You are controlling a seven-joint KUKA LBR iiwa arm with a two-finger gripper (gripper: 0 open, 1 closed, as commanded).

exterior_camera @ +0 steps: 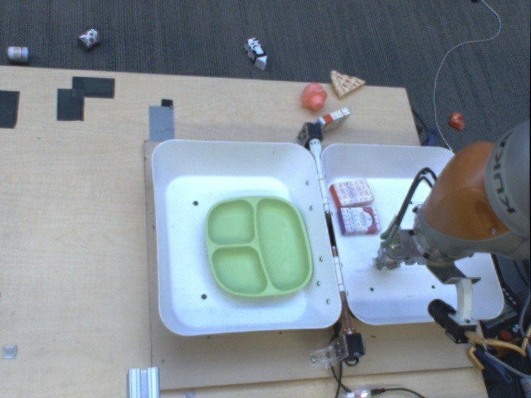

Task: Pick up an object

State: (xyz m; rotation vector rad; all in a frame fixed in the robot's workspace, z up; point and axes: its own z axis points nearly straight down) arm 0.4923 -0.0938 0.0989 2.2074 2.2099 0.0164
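Two small red-and-white packets lie in the right bin (365, 301): one packet (352, 192) near the back left, the other packet (359, 220) just in front of it. My gripper (387, 258) hangs low over the right bin's floor, a little in front and to the right of the nearer packet, apart from it. The grey wrist and orange band hide most of the fingers. Nothing shows between them.
The left bin (178, 247) holds a green three-compartment tray (259, 245). Behind the bins on the bench lie a red ball (314, 96), a pizza-slice toy (346, 82) and a small marker-like piece (335, 118). Cables run along the bench's front right.
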